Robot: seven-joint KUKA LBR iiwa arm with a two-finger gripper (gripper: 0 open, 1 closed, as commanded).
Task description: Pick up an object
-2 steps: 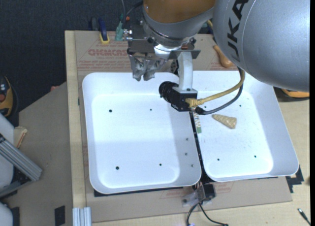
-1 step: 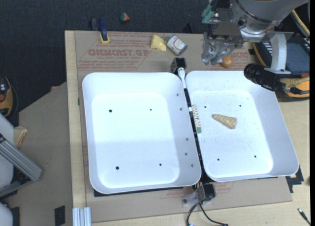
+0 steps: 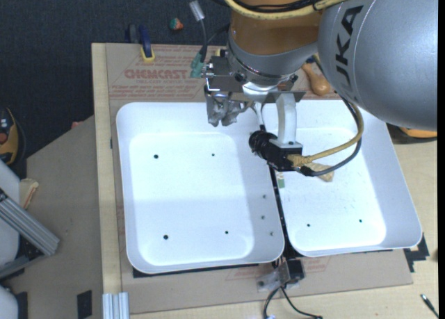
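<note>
**Around the desk**

Desk (image 3: 104, 172) has light wood top w/ a brown cardboard sheet (image 3: 160, 74), red print on it. Behind and at left, dark grey carpet floor (image 3: 62, 19). An aluminium profile (image 3: 24, 224) lies at left edge. Light is even, soft shadow on the board.

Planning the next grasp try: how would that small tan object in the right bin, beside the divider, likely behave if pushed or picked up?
The small tan object lies flat and low in the right bin, so it probably slides rather than rolls. It looks little, so likely light, and a nudge may send it skidding across the smooth white floor. The arm partly hides it, so stiffness is unclear.
</note>
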